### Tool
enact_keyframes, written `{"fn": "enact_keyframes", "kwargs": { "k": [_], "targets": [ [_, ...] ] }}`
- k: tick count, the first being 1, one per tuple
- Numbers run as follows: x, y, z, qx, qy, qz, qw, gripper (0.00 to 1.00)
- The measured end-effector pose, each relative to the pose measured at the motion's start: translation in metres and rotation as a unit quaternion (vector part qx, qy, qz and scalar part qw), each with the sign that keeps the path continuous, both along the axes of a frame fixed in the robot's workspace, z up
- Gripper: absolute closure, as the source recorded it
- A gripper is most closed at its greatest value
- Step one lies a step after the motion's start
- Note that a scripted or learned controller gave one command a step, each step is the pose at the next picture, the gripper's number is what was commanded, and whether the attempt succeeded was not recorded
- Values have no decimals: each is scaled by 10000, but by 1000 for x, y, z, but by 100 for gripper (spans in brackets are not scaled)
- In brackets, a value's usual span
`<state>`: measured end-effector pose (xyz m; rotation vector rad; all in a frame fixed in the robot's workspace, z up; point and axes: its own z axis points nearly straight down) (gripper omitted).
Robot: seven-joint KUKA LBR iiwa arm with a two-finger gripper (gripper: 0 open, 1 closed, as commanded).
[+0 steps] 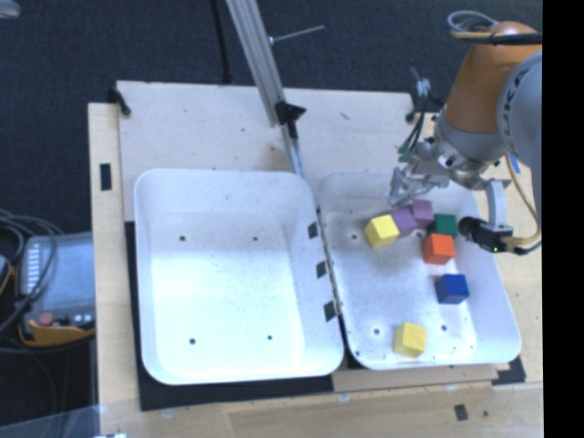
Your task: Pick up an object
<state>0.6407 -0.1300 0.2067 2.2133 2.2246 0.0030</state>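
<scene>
From above, the right bin [511, 336] serves as the landmark: a shallow white tray whose left rim touches the left bin [155, 199] along the middle of the bench. All the blocks lie inside the right bin. Its near half has plenty of open floor, broken by one yellow block [410, 338] near the front rim and a blue block [452, 287] a little behind it toward the right wall. The far half is crowded: a second yellow cube [381, 230], a purple block [404, 222], a pink block [422, 212], a green block [445, 224] and an orange block [439, 247] sit bunched together, several touching, leaving little room between them. A slanted metal rail [260, 57] rises from behind the bin's far-left corner.

The arm [484, 89] comes in over the bin's far-right rim, and the gripper [402, 188] hangs above the far part of the bin, just behind the cluster. The purple block and pink block lie closest to its tips, just in front of them. Whether the fingers are spread or closed cannot be told at this angle, and nothing is seen between them.
</scene>
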Motion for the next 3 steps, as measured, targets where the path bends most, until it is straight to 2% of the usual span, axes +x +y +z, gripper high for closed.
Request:
{"fn": "enact_keyframes", "kwargs": {
  "k": [3],
  "targets": [
    [7,169,31,14,5,12,10000,100]
  ]
}}
